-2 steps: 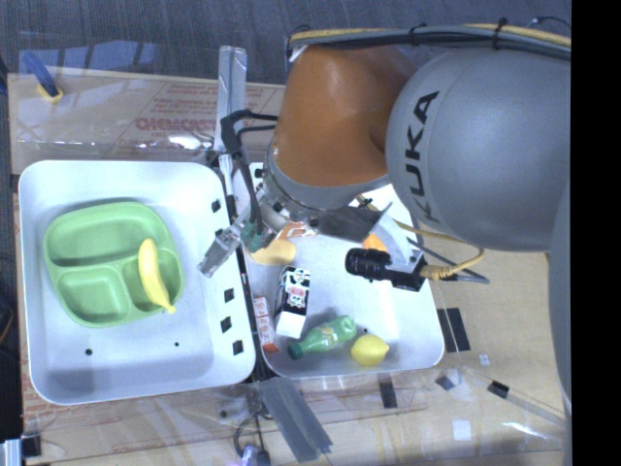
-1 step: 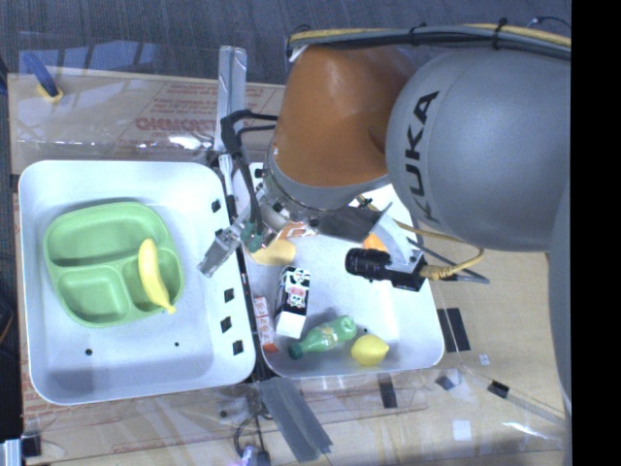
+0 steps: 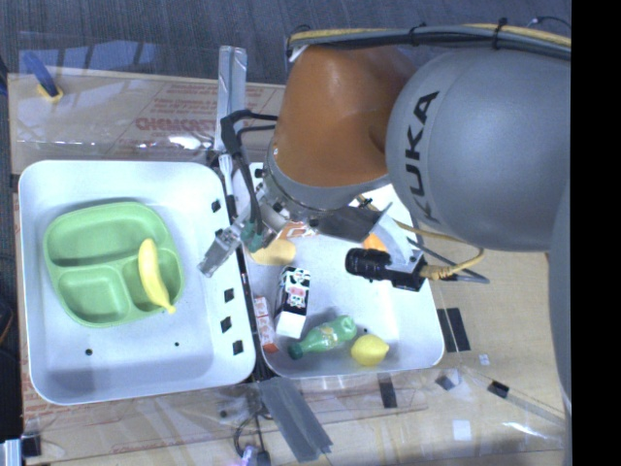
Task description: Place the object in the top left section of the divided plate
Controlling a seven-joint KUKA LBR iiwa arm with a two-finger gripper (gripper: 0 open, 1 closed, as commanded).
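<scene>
Work looks unfinished, as far as you can judge from the overhead view. You see two shallow white bins side by side on the tabletop. The left bin point(image 3: 58, 357) holds a green divided plate point(image 3: 92, 236) with three sections. A yellow banana point(image 3: 152, 275) lies along the plate's right side, standing nearly upright in the picture, its lower tip reaching toward the plate's bottom right edge. That puts it in the right-hand compartment, not the top left one, which shows bare green.

The arm point(image 3: 466, 144) comes in from the right, its grey body and orange band covering much of the right bin point(image 3: 427, 343). The gripper point(image 3: 254, 236) hangs at the divider between the two bins, just inside the right bin's left edge. A pale yellow object point(image 3: 277, 252) sits touching or just below it. You cannot tell how wide the fingers are spread, nor whether anything sits between them, because the wrist hides them.

If that pale yellow piece is the thing to move, it is not on the plate, and the carry to the plate and the release both remain. It looks small, rounded and soft-edged, possibly toy food.

Elsewhere in the right bin lie a small carton with cow markings point(image 3: 293, 301), a green bottle point(image 3: 325, 336) and a lemon point(image 3: 369, 349).
</scene>
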